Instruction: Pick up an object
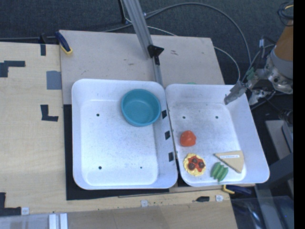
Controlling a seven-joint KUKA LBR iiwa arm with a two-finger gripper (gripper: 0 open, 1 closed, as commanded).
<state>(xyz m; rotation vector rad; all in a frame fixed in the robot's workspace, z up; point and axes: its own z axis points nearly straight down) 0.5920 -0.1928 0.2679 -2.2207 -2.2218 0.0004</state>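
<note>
The right bin (pixel 209 106) holds several small toys near its front. A red tomato-like ball (pixel 188 138) lies left of centre. A round yellow pizza piece (pixel 194 164) sits by the front left corner, with a green pod (pixel 219 171) and a tan sandwich wedge (pixel 231 160) to its right. My gripper (pixel 232 96) hangs over the bin's far right rim, well away from all the toys, with nothing seen in it. A blue bowl (pixel 140 107) stands upright in the left bin (pixel 95 142), at its far right.
A grey metal pole (pixel 140 25) slants down from the top to the gap between the bins. Cables (pixel 224 51) loop across the bench behind the right bin. The arm's body (pixel 281 66) stands beyond the right bin's far right corner.
</note>
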